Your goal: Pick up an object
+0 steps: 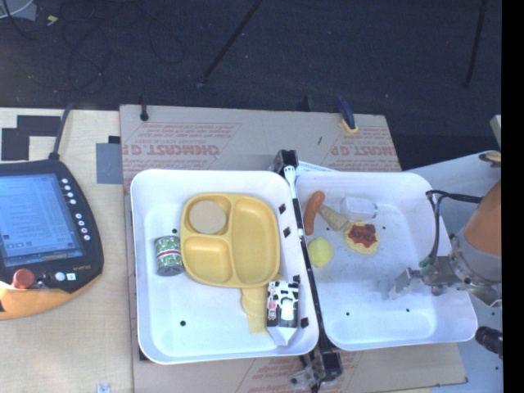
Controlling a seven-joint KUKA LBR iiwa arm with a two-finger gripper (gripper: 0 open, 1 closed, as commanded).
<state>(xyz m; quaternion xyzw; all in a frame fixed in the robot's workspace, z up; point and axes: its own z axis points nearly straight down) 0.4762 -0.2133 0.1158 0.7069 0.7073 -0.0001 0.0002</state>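
Note:
The right white bin holds a red sausage, a tan cone-shaped piece, a clear plastic piece, a small pizza slice with red topping and a yellow ball. My gripper sits low over the bare floor of this bin, near its right side. It is right of and below the pizza slice and apart from every object. Nothing shows in its grasp. The arm's orange band rises at the right edge.
The left bin holds a yellow divided plate, a small green-labelled can, a black-and-white carton and a yellow scrap. A tablet controller lies on the bench at far left. Cardboard lies under both bins.

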